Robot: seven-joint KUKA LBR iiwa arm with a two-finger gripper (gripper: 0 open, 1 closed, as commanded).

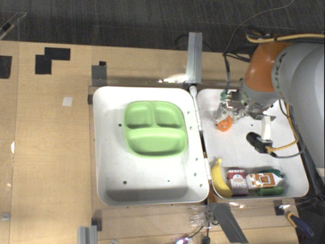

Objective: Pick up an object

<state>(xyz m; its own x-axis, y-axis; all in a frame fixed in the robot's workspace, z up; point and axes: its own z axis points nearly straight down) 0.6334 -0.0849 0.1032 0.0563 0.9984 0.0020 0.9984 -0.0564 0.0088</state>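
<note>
My gripper (225, 112) hangs low over the back left part of the right bin (297, 174). A small orange object (224, 124) sits right at its tip, touching it or just under it; whether it is gripped I cannot tell. Along the bin's front wall lie a yellow banana (217, 177), a dark red packet (237, 182) and an orange and white box (262, 179) with a green item (269, 190) beside it.
The left bin (109, 151) holds a green divided plate (154, 127) near its middle. A raised divider (199, 131) separates the two bins. The grey arm (299, 80) with its orange band enters from the right, above the right bin's back corner.
</note>
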